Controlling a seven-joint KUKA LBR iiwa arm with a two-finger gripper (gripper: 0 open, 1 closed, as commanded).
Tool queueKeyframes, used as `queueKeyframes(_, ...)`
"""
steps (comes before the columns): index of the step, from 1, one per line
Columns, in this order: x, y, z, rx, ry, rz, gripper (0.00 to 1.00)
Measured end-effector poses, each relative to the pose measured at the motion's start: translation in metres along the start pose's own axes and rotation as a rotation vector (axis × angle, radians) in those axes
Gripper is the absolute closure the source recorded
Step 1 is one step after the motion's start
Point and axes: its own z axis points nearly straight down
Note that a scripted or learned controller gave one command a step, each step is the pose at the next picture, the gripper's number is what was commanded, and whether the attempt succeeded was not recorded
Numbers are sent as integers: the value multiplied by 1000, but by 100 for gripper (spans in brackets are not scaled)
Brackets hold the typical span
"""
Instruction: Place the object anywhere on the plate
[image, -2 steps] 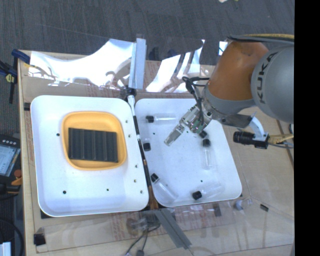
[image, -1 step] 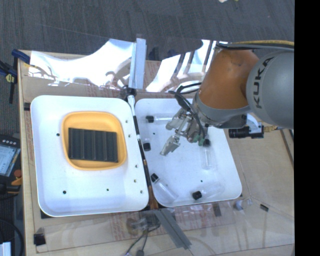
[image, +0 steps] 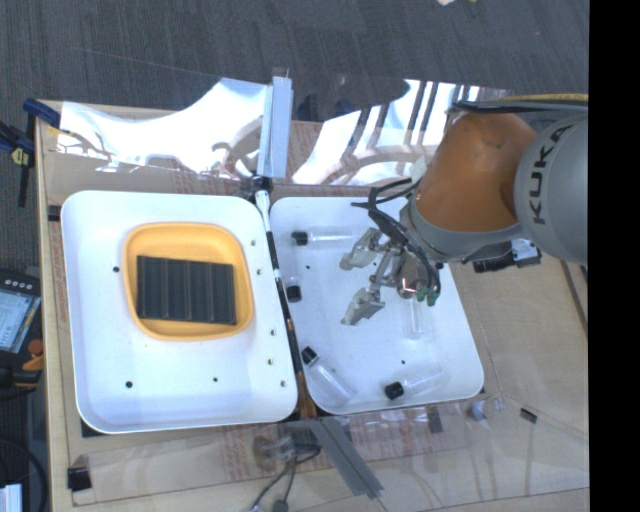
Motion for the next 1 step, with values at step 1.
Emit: queueKeyframes(1,14,20,-30,0,-4,-275,0)
